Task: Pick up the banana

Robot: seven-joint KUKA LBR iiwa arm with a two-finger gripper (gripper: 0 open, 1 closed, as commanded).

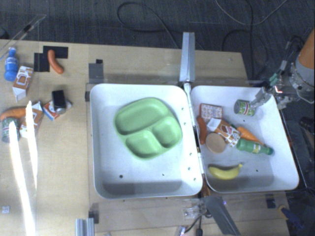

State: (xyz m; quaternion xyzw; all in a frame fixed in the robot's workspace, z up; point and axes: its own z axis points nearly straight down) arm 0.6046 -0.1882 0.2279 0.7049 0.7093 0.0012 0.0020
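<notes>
Two white bins, one green tray, one banana, one green bottle, one can.

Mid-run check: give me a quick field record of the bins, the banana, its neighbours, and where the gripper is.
left bin: holds a green divided plate
right bin: holds banana, can, green bottle, carrot, cartons, round brown lid
banana: lying flat near the front edge, apart from the other items
nearest neighbours: round brown lid and green bottle, both behind it
gripper: at the back of the right bin, beside the can, far from the banana
banana picked: not yet
</notes>
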